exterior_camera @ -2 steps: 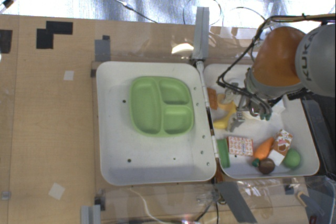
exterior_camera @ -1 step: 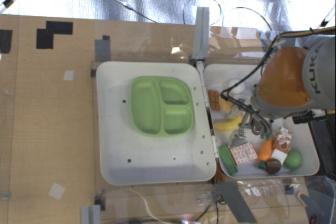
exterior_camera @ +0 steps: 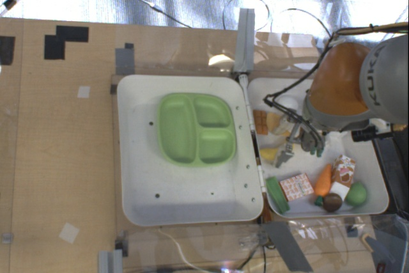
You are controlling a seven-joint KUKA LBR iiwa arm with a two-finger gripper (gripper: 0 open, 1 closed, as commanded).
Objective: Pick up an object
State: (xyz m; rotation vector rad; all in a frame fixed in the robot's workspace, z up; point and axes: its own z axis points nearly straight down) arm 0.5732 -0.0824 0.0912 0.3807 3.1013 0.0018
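Wooden counter carries two shallow white bins; the right white bin is the landmark. Along its near edge lie a patterned small box, orange carrot and green ball. Farther in, the gripper hangs over a yellow piece, its state unclear. Left of this bin, a green divided plastic plate.

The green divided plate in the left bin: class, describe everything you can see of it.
The green divided plate is pale green, looks like matte plastic, and has rounded corners. Raised ridges split it into three wells: one long well on its left side and two smaller ones on its right. It lies flat, right side up, slightly rotated, on the floor of the left white bin, towards the bin's far side. Nothing lies in it, and only the bin touches it.
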